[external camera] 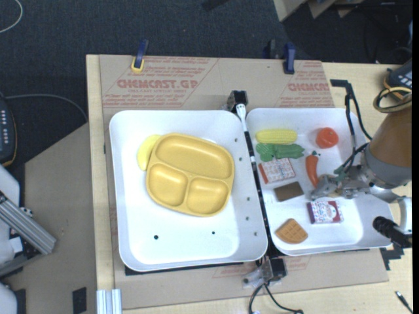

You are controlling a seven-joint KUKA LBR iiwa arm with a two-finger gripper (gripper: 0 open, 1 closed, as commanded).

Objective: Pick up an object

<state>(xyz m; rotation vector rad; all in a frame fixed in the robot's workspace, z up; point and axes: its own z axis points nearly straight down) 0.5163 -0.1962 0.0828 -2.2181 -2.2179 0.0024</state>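
The hand [325,187] sits low in the right bin [340,244]; you cannot tell its state from this view. No item is seen in its grip. The red-and-white packet [325,212] lies just below it, the brown square [288,191] and red pepper [311,169] close beside. Expect a glancing contact: crowded items may be pushed aside rather than lifted, or two caught at once.
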